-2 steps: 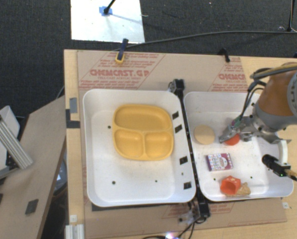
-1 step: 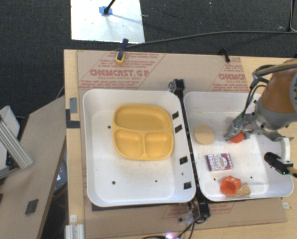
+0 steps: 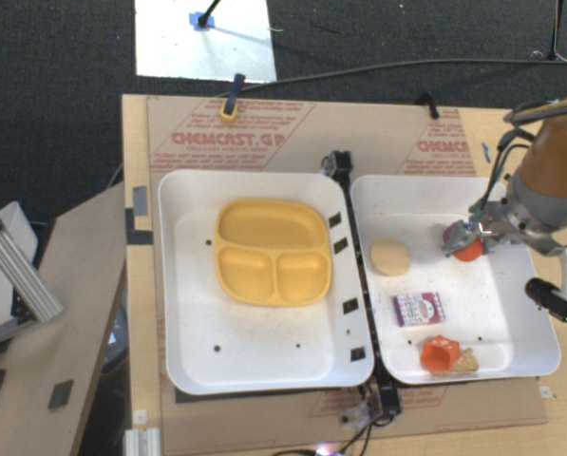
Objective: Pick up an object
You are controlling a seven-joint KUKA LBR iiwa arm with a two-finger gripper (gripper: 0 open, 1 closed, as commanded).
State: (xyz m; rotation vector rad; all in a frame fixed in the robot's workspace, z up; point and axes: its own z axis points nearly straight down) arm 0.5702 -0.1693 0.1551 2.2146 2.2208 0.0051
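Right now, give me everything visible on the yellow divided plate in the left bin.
The yellow divided plate is a rounded-rectangle tray, looking like matte plastic, with three compartments: one wide section along its far side and two smaller ones side by side along its near side. It lies flat and right side up on the floor of the left bin, roughly central, slightly toward the far wall. Nothing sits in any compartment, and nothing but the bin floor touches it. No damage shows.

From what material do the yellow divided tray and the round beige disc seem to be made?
Yellow divided tray: probably moulded plastic, smooth and slightly glossy, judging by its soft highlights, rounded rims and even colour.
Round beige disc: matte and pale, with no shine; it might be wood, foam or toy plastic. The view is too coarse to decide.
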